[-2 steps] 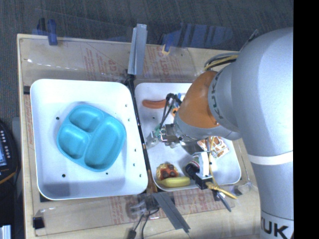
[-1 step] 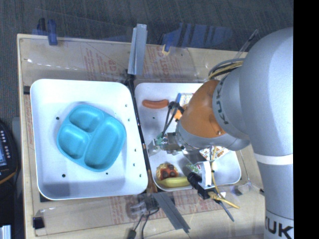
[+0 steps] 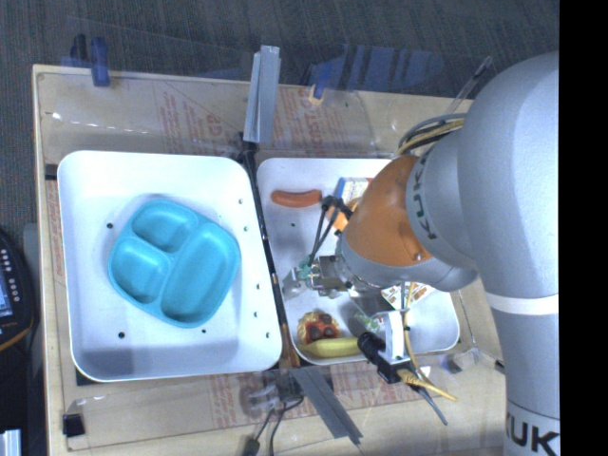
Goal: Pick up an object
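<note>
The right bin [image 3: 288,231] holds a brown sausage [image 3: 296,198] near its far edge, a yellow banana [image 3: 331,348] along its near wall and a small round toy food with red and dark toppings [image 3: 318,328] just beside the banana. My gripper [image 3: 323,275] hangs low over the middle of this bin, a little above the round toy food and below the sausage. The orange band and grey wrist cover the bin's centre and right half. Nothing shows between the gripper and the items below.
A blue three-compartment plate [image 3: 174,261] lies in the left bin [image 3: 76,255]. A colourful box [image 3: 351,189] peeks out by the sausage, and a white packet with red and green print [image 3: 407,294] sits under the arm. A grey bar [image 3: 261,93] stands behind the bins.
</note>
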Available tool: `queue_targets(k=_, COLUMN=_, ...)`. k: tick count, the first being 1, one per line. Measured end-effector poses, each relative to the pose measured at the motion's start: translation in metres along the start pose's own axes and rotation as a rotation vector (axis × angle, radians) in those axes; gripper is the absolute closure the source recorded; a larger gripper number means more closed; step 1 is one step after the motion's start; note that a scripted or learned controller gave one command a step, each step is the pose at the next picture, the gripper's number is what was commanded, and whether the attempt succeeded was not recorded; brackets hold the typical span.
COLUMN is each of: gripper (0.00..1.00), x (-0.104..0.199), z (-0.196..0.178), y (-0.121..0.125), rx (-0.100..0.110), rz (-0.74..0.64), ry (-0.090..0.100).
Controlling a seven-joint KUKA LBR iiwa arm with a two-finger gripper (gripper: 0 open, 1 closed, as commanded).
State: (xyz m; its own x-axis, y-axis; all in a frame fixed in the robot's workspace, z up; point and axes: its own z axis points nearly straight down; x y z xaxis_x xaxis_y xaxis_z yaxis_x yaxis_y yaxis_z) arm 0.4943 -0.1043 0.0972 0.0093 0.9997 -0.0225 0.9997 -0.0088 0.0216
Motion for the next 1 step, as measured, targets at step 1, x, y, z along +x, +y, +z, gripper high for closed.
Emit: queue_targets(k=1, gripper=0.0, x=-0.0015, z=0.0044, y=0.0426, rx=0.016, rz=-0.003, ry=0.009)
